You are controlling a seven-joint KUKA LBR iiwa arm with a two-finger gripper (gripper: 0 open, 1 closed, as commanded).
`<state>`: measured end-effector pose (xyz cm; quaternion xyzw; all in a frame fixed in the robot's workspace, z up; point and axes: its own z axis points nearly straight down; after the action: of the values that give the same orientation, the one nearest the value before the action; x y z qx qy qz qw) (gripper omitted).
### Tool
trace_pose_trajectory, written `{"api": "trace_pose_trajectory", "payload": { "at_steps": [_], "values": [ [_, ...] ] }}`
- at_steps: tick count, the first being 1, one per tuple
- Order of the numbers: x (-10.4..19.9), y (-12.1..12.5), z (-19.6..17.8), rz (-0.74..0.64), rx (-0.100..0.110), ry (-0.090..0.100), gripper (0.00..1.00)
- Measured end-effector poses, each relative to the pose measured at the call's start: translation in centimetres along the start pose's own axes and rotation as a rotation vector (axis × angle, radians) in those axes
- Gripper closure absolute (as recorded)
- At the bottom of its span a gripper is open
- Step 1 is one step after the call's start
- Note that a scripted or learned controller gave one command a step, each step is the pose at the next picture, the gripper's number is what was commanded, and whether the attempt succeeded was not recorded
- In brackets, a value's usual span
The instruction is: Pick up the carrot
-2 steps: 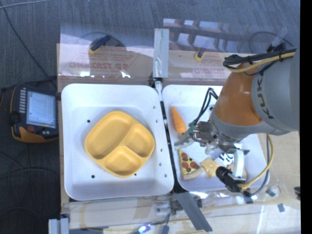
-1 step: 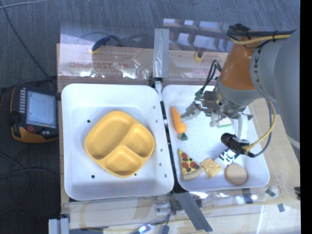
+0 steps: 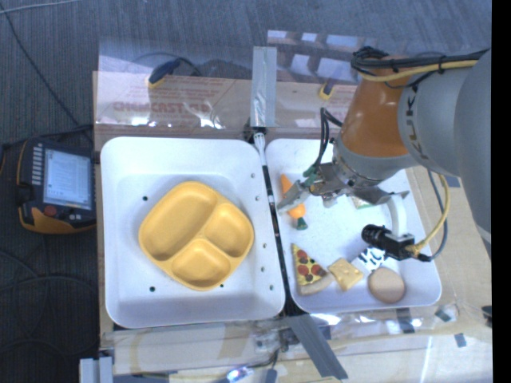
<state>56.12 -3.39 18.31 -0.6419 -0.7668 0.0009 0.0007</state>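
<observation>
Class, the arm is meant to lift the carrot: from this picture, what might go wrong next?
The carrot lies hard against the right bin's left wall, so a finger might hit the wall. The hand hangs close beside it; closing off-centre might push the carrot away. The pizza slice lies nearby.

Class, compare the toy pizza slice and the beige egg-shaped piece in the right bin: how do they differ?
The triangular toy pizza slice is flat and pointed; the beige egg-shaped piece is rounded and smooth. The slice is yellow with red toppings; the egg is plain beige. The slice lies by the bin's left wall, the egg near its right corner. Both rest along the right white bin's near edge.
</observation>
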Motion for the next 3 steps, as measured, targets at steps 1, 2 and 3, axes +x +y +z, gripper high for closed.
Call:
{"api": "trace_pose_trajectory", "payload": {
  "at_steps": [1, 2, 3],
  "values": [
    [2.3, 1.4, -5.2, 0.082, 0.000, -0.001, 0.00],
    [-1.4, 0.9, 0.0, 0.112, 0.002, -0.002, 0.00],
    [-6.8, -0.3, 9.0, 0.099, -0.002, -0.001, 0.00]
  ]
}}
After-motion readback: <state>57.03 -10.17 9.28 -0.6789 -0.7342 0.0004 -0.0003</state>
